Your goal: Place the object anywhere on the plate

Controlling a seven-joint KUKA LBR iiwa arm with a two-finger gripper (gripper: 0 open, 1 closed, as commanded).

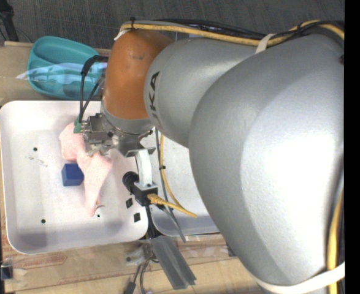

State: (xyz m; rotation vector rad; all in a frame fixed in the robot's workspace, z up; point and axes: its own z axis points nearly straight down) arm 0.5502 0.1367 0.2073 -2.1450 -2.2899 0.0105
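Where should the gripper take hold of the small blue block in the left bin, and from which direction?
Grip the blue block across two opposite flat faces, coming straight down. It sits flat on the left bin floor; its left side is bare, while the pink cloth lies against its right.

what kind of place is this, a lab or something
Probably a robot test bench in a lab: a big grey arm reaches over a shallow white bin holding a blue block and a pink cloth.

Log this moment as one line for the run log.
arm: over left bin | gripper: above pink cloth | blue cube: in bin, beside cloth | grasp: unclear
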